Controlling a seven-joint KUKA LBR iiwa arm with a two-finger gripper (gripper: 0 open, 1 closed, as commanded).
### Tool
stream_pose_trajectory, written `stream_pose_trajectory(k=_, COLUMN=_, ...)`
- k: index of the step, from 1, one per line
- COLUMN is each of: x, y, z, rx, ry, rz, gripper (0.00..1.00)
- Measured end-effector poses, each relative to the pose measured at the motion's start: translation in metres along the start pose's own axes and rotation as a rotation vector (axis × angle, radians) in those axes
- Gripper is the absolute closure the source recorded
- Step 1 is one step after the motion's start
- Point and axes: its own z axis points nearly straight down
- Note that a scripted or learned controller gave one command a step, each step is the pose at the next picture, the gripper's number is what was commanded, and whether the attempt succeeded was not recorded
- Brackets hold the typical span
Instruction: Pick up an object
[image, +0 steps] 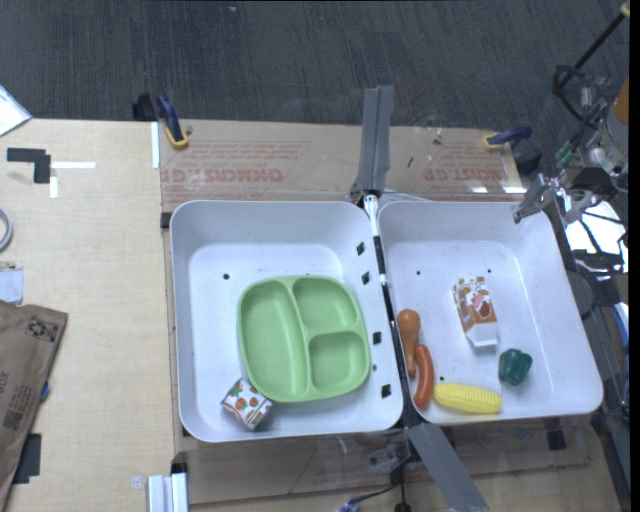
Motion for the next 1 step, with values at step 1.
stream_pose_trajectory(k=1, x=0.0220, y=-0.0408, z=0.1510, rx=-0.003, ry=0.000, rz=0.104, gripper=0.00)
